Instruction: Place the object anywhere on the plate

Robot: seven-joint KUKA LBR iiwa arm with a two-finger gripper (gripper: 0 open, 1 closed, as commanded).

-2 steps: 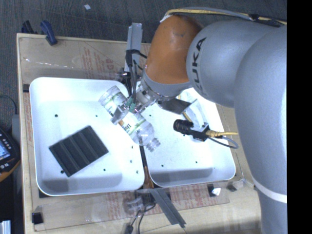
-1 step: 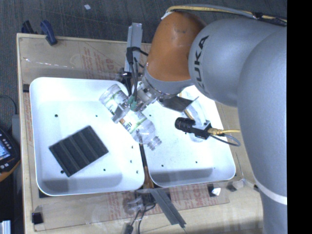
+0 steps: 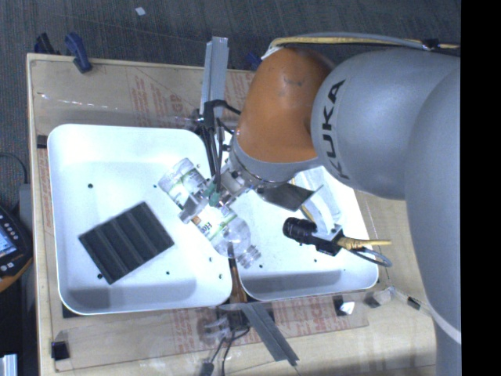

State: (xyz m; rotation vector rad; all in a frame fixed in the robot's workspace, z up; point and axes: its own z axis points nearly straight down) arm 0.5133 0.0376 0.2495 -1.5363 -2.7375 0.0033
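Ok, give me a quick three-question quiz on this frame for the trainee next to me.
1. True or false: the clear bottle lies on the black ridged plate.
2. The plate lies: A) in the view's left bin; B) in the view's right bin; C) on the bench outside the bins.
3. Short answer: on which side of the plate, in the view, is the bottle?

Key: 1 false, they are apart; 2 A; 3 right.
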